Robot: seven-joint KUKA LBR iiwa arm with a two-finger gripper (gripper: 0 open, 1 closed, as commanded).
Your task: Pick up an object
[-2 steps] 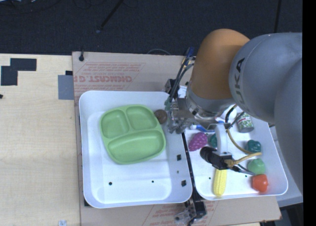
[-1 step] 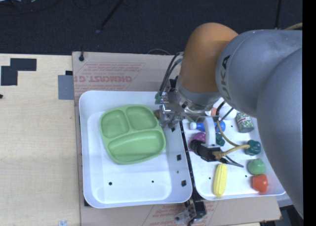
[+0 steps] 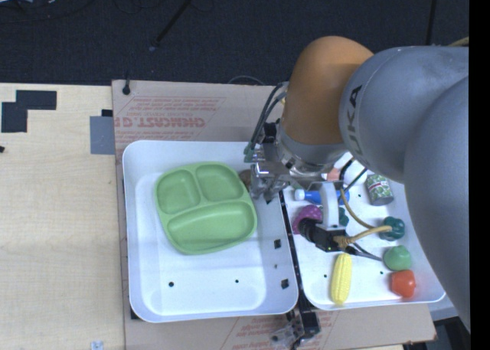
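My gripper [image 3: 262, 180] hangs low over the inner edge of the left bin [image 3: 199, 287], just right of a green divided plate [image 3: 205, 207] that lies flat in that bin. The arm's orange band and grey wrist cover the top of the right bin [image 3: 367, 283]. In the right bin I see a yellow corn cob [image 3: 341, 278], a green ball [image 3: 396, 256], a red tomato-like piece [image 3: 403, 284], a teal piece [image 3: 393, 227], a small green-and-white can [image 3: 378, 188] and a purple thing [image 3: 308, 214] partly hidden under the wrist.
A ridge between the two bins [image 3: 289, 249] runs just below the gripper. Brown cardboard [image 3: 176, 115] lies under both bins, on a pale wooden bench [image 3: 53, 226]. The large grey arm [image 3: 429, 134] fills the right side.
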